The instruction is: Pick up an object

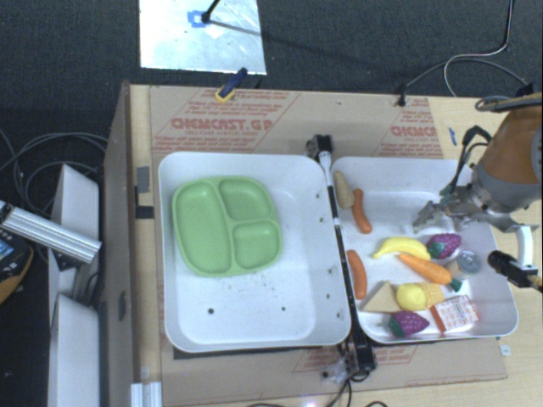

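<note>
My gripper [434, 217] hangs over the upper right part of the right bin [386, 181], with the grey and orange arm [513, 155] behind it. Just below it lie a purple grape bunch [444, 244], a yellow banana [400, 247] and an orange carrot [426, 269]. Nothing shows between the gripper and these toys. Further down the bin are a lemon [411, 295], a cheese wedge [382, 297], a second purple bunch [409, 322] and a red and white box [456, 312].
Two orange sausages [362, 211] [357, 274] and a beige piece [344, 192] lie along the right bin's left side. A small grey round thing [468, 263] sits near its right edge. The left bin [254, 320] holds a green divided plate [226, 225].
</note>
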